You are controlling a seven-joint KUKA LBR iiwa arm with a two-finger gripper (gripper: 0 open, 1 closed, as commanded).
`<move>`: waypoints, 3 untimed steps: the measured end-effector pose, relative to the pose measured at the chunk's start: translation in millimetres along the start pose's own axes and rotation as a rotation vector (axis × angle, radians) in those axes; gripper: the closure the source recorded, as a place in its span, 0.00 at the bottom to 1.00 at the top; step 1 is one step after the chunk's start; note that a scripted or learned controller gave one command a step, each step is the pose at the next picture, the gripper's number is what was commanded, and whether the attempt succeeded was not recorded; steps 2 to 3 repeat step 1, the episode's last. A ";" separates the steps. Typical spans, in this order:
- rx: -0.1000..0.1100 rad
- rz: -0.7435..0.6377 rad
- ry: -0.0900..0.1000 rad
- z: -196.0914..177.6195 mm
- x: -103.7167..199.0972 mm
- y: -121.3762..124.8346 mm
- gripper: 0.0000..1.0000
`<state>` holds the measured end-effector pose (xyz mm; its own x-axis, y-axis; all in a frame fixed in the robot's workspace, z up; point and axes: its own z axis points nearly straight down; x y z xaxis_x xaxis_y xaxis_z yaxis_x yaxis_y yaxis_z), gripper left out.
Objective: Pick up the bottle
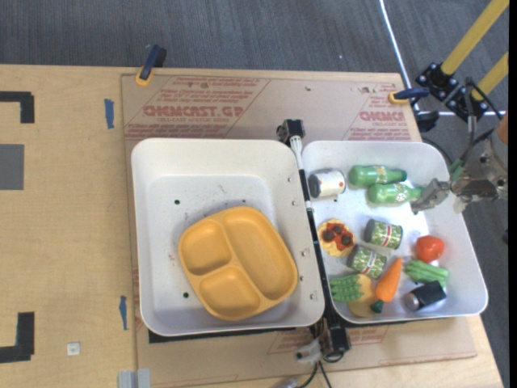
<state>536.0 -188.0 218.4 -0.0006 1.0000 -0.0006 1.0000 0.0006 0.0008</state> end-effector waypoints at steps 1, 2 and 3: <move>-0.002 -0.001 -0.001 -10.2 0.0 0.8 1.00; -0.002 -0.001 -0.001 -10.2 0.0 0.8 1.00; -0.002 -0.001 -0.001 -10.2 0.0 0.8 1.00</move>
